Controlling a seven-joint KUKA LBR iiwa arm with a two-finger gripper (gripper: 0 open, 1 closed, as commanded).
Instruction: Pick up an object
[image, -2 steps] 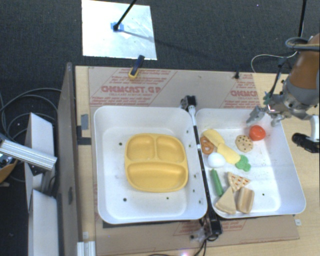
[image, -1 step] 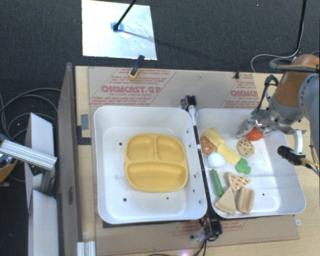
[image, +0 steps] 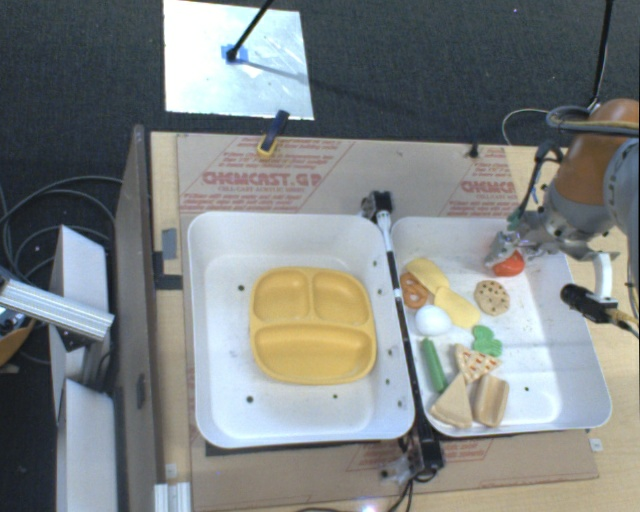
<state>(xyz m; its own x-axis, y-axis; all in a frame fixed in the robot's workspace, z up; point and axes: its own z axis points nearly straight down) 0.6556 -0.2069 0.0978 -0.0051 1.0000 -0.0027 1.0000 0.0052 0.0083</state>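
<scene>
red piece (image: 510, 265): small, rounded, orange-red, near the far edge of the right bin (image: 570, 400), right under the gripper (image: 503, 245)
cookie (image: 491, 296): round, tan, dark specks, lying flat just in front of the red piece
egg (image: 432, 321): white, on its side, mid-bin by the left wall
yellow pieces (image: 440, 288): two pale blocks, end to end, slanting
pretzel (image: 414, 291): brown, beside the divider
green stick (image: 433, 364): long, narrow, pointing toward the near edge
bread slices (image: 473, 402): tan, near corner
</scene>
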